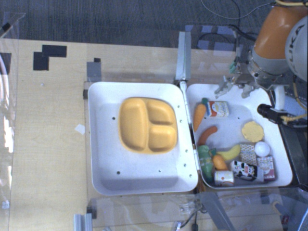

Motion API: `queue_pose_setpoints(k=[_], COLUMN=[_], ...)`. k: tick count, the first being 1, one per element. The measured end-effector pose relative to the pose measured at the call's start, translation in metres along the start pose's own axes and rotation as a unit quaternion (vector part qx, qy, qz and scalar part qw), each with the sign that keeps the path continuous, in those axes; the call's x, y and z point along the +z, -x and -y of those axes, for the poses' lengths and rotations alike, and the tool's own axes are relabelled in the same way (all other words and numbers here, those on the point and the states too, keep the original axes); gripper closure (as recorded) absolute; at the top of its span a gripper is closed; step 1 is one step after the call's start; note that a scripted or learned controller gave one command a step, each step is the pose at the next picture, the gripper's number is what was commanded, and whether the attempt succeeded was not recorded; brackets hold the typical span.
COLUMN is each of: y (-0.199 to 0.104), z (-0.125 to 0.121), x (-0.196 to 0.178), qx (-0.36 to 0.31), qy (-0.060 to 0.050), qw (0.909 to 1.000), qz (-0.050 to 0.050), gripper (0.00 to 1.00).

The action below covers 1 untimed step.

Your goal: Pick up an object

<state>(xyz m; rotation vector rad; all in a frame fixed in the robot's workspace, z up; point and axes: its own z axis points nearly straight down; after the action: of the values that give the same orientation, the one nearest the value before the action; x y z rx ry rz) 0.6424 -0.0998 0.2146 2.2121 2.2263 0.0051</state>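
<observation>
The right bin (284,174) is full of toy food. An orange carrot (198,116) lies by its left wall, next to a small carton (217,109). A red sausage (207,134) lies below them. A yellow banana (230,152), a white ball (262,149) and a flat yellow round piece (252,131) sit close together, touching or almost touching.

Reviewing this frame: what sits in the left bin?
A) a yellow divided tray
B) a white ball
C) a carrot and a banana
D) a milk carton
A: the yellow divided tray lies alone in the left bin, while the carrot and banana are in the right bin.
</observation>
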Motion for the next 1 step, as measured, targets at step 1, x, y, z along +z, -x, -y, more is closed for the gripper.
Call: queue_pose_setpoints(k=[1], y=[-0.0066], z=[-0.024], x=[-0.0102], qx=[-0.084], qy=[0.002], qw=[0.9965], qz=[0.001], gripper=[0.0])
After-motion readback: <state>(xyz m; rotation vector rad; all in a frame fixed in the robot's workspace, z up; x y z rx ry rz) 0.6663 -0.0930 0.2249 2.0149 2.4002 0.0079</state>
